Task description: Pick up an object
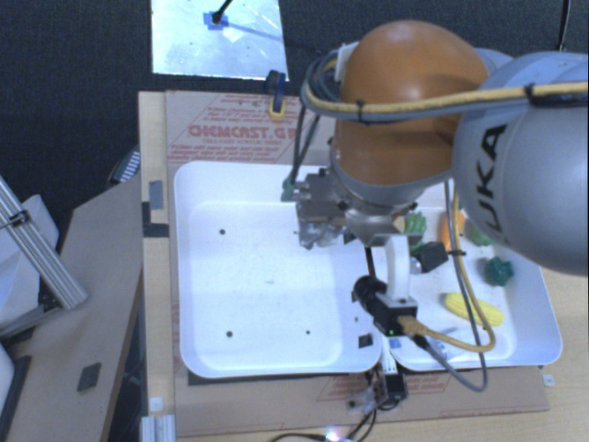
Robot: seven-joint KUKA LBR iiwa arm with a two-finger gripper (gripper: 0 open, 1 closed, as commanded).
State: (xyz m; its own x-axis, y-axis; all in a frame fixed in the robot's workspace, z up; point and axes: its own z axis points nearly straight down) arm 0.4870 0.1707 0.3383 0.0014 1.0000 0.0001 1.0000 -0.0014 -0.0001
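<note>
a: item one, largest?
b: one arm [479, 136], smooth grey casing with a glossy orange dome above the wrist, reached in from the right and hung over the seam between the bins. yellow and black cables looped around it.

a: next?
b: two shallow white bins, moulded plastic, rounded corners, side by side. the left bin [248, 284] showed a bare matte floor with four small dark dots. the right bin [543, 339] was largely covered by the arm.

a: what sat under them?
b: one flat board [230, 132], tan, printed with red lettering, and beyond it one shiny square sheet [216, 26] on dark fabric.

a: the gripper?
b: one gripper [317, 228], a dull metal block below the wrist, at the far inner edge of the left bin. i could not tell how the jaws stood; nothing was seen between them.

a: objects to pick, counted?
b: all in the right bin. one yellow oblong [474, 309], ridged like a corn cob, lying near the front. one dark green knobbly piece [498, 270] beside it, toward the right wall. one light green blocky piece [412, 224] partly under the arm. one thin orange sliver [445, 230], mostly hidden. each lay apart from the gripper.
</note>
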